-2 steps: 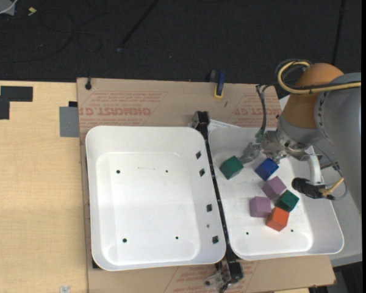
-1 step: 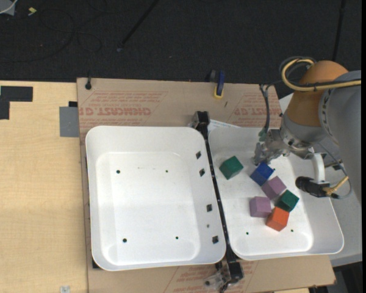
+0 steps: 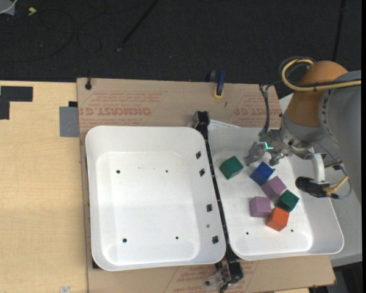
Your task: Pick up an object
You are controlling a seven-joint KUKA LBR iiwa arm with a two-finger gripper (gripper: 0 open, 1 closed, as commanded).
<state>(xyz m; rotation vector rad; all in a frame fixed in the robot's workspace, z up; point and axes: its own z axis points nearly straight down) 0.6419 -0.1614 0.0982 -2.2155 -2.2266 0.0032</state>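
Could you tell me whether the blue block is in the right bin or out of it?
In. The blue block lies on the floor of the right bin, just below the gripper.

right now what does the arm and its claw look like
The arm is bulky and grey, with a rounded orange band above the wrist. A yellowish cable loops over the top of the band. The claw is small, grey metal, with a tiny teal light glowing at its base.

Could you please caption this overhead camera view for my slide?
Gripper poised above blue block among coloured blocks in right bin.
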